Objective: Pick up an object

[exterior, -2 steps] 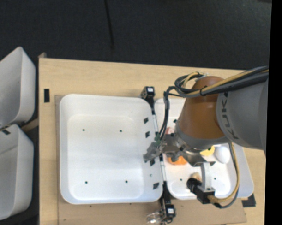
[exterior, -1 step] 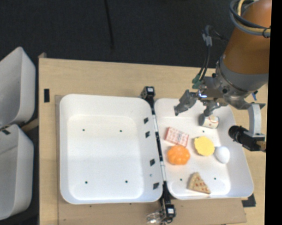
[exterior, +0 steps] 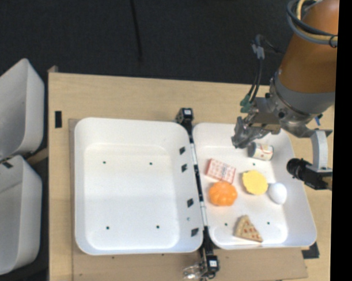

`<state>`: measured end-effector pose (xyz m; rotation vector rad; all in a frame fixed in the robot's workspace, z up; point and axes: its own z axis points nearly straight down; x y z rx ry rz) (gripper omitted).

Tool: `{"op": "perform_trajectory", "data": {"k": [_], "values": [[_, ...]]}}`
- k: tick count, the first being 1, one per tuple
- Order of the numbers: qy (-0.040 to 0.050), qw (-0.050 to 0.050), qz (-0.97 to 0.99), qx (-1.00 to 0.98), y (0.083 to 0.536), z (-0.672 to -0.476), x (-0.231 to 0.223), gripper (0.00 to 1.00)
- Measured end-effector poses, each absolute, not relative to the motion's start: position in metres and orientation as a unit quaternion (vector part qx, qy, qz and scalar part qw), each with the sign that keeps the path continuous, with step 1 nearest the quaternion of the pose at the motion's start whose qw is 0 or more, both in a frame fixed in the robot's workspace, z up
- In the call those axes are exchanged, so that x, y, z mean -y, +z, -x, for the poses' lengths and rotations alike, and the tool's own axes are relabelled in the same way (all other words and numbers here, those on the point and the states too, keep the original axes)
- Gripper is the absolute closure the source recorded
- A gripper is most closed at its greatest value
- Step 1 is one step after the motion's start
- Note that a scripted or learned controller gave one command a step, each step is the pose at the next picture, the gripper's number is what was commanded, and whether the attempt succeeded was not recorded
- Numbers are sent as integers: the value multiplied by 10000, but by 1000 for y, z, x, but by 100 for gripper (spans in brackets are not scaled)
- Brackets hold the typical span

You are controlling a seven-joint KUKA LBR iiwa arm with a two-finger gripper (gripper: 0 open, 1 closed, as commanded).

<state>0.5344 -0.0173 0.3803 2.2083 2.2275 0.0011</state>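
Grey end effector (exterior: 246, 139) over right bin (exterior: 300, 228), grip state unclear, small can (exterior: 262, 150) beside, orange fruit (exterior: 222, 193), egg (exterior: 277, 193) near

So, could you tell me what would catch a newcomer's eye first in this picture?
The grey arm with its orange band looms at upper right, its claw low over the right bin. Below it sits a bright cluster: an orange fruit, a yellow disc and a white egg.
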Motion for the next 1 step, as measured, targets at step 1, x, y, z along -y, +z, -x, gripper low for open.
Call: {"op": "perform_trajectory", "data": {"k": [1], "values": [[-14,-10,-7053,-7089,345,-488,4,100]]}}
